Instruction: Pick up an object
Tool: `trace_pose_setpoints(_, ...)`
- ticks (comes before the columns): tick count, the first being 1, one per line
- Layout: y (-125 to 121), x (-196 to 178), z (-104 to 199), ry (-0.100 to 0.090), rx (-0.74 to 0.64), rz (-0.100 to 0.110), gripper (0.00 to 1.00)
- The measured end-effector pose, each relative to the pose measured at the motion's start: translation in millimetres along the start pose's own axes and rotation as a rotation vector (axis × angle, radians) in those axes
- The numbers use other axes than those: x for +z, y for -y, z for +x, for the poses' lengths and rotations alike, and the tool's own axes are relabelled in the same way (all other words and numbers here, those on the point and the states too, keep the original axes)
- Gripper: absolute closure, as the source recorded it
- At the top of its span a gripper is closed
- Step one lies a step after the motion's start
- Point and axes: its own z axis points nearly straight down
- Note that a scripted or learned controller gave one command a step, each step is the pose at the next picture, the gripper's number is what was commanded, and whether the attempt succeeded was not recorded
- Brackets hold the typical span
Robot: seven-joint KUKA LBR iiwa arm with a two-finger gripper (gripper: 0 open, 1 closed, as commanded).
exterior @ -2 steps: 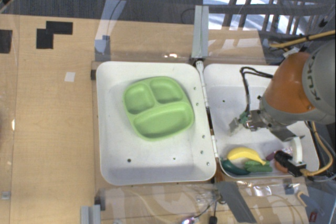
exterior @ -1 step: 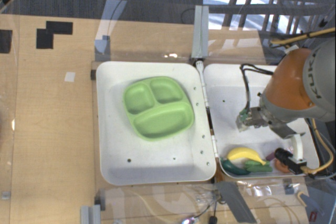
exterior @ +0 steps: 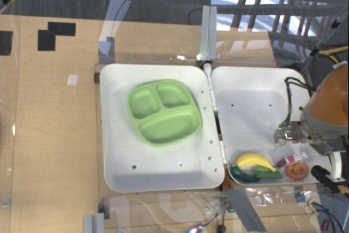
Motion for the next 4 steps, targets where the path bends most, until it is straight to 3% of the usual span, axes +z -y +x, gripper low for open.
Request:
trace_pose_setpoints(1,4.3,-93.3,108.7,-0.007,0.011,0.016,1.00)
trace_pose_setpoints(3,0.5,-108.6,94.0,-0.007,0.011,0.014,1.00)
trace_pose_setpoints(4,4.4,-99.2,70.6,-0.005,0.160,0.018,1.00)
